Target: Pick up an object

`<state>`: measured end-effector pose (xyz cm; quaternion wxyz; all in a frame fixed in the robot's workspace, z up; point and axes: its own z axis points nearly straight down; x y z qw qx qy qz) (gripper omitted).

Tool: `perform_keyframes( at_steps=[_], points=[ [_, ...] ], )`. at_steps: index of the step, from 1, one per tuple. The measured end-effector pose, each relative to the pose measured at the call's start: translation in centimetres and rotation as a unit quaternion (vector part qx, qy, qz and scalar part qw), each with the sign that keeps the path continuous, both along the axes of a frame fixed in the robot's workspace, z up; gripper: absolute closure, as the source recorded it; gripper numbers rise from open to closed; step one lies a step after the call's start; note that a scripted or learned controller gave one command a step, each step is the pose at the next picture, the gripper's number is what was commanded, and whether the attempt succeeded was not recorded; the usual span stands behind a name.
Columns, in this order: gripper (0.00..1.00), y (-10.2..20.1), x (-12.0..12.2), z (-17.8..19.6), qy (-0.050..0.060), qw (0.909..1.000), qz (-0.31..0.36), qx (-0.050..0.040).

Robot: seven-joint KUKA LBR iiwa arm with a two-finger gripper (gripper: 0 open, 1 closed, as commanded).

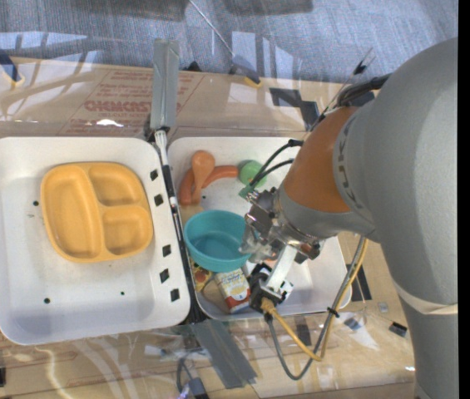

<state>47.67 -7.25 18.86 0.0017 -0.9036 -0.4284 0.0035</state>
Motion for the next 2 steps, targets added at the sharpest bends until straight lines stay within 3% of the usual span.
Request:
perform_keyframes(
  at_steps=[2],
  points=[
    [1.00,0.07,0.11,1.26,0.008,0.9999,0.010,0.0006]
  ],
)
